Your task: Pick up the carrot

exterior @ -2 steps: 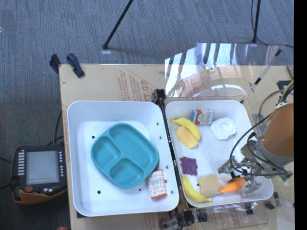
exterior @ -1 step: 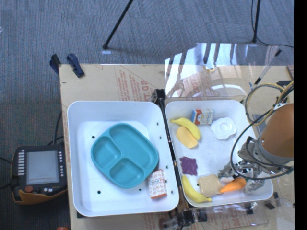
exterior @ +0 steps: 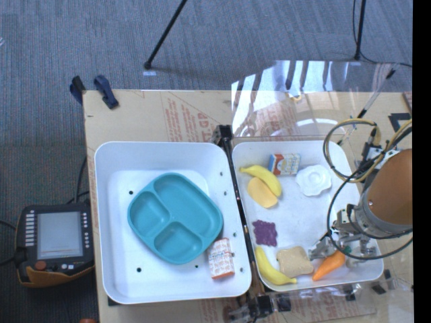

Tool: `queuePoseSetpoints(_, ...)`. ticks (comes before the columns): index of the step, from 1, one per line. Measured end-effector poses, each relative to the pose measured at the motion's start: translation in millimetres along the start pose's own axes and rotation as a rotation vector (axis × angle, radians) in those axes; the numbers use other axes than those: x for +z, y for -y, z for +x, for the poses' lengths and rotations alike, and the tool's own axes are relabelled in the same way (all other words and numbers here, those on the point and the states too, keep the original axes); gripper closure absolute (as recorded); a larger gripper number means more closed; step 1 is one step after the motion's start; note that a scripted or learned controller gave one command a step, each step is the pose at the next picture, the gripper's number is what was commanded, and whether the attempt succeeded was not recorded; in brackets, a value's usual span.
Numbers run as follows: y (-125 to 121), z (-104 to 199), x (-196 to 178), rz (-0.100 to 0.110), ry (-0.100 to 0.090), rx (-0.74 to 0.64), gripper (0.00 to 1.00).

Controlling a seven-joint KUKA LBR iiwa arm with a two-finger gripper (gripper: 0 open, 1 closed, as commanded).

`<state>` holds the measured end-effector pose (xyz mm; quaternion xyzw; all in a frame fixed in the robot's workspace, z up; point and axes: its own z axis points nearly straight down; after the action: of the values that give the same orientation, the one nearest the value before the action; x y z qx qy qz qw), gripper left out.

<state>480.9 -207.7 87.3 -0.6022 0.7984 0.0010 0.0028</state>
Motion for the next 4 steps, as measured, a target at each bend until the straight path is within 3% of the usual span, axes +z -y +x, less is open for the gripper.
queuePoseSetpoints(1, 1.3, -4.4, -9.3, 0.002, 0.007, 0.004, 1.00)
queuePoseSetpoints(2, -10.4, -62.4, -87.6, 0.003, 0.000, 0.106, 1.00)
queuePoseSetpoints(3, -24.6, -72.4, -86.1, -0.005, 0.000, 0.065, 1.00)
queuePoseSetpoints(4, -36.3, -112.5, -84.1, -0.005, -0.002, 0.161, 1.00)
